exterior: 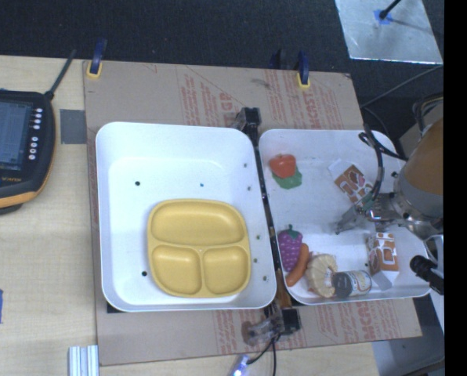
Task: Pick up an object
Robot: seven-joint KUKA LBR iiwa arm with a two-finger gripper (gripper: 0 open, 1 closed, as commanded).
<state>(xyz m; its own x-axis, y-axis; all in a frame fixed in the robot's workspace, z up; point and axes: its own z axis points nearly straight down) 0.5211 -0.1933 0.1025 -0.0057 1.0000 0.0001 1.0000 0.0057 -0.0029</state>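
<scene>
Camera view: a small printed packet lies flat in the right bin, long axis slanting up-left; it looks light and crinkly, best pinched across its short sides. The hand hovers just below it, prongs spread wide, gripping nothing.

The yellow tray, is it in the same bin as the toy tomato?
No, the yellow tray lies in the left bin, while the toy tomato sits in the right bin.
</scene>
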